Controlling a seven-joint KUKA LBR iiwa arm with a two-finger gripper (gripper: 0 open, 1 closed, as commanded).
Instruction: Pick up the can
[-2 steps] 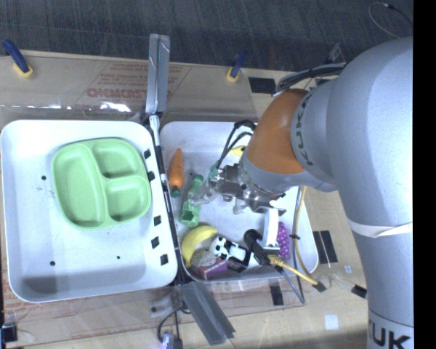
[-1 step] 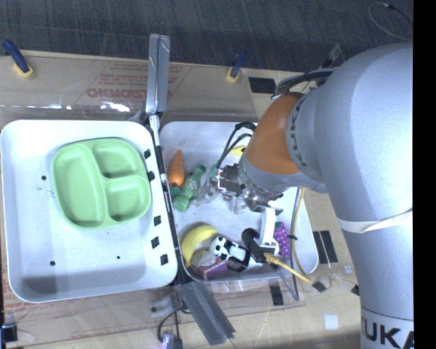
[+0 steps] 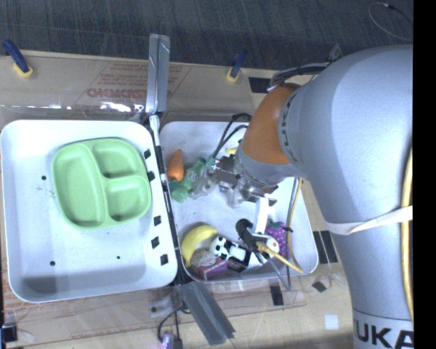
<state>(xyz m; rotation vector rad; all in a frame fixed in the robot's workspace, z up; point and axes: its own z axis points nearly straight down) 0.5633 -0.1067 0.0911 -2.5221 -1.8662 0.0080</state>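
Grey arm (image 3: 363, 158) with its orange band fills the right of the frame, reaching left over the right bin (image 3: 305, 257); its tool (image 3: 216, 177) hangs low in that bin's upper middle; whether it is released or clenched I cannot tell. What looks like the can (image 3: 191, 179), green and lying on its side, sits in the upper left of the right bin, just left of the tool and seemingly touching it; no grasp is visible. An orange carrot (image 3: 176, 166) lies just beside the can; a yellow fruit (image 3: 198, 240) and purple grapes (image 3: 277, 233) lie lower; a green plate (image 3: 102, 182) sits in the left bin (image 3: 22, 267) on the counter (image 3: 65, 86).
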